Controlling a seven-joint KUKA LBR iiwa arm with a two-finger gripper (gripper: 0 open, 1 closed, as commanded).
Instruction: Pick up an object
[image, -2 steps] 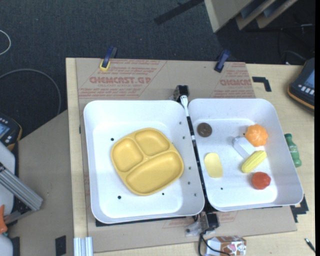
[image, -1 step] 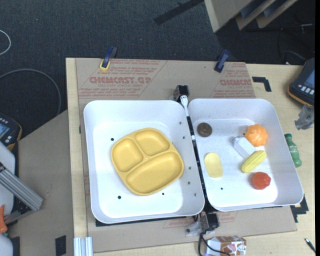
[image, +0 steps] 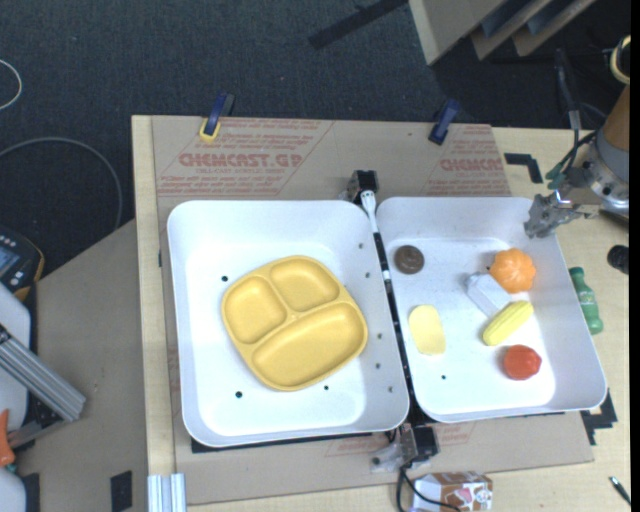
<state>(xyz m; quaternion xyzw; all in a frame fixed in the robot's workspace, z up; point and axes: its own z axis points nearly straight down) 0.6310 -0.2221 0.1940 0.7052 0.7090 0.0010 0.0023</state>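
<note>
So nothing's been picked up here as far as I can tell, every candidate is sitting down in the right bin: an orange toward the far right, a small white block touching it on its near-left side, a yellow corn-looking piece just beside that, a red tomato-ish thing nearer the front, a pale yellow flat piece over by the left wall of that bin, and a little brown disc at the far left corner of it. The left bin just has a yellow divided plate lying flat in the middle. The gripper is up at the far right edge of the right bin, above the rim area, with nothing between its fingers that I can see, and honestly it's too small and blurry to say how far apart they are. Closest thing to it looks like the orange. So basically the whole job is left: come down over something, close on it, lift. I'd guess the round stuff could roll away on contact
</note>
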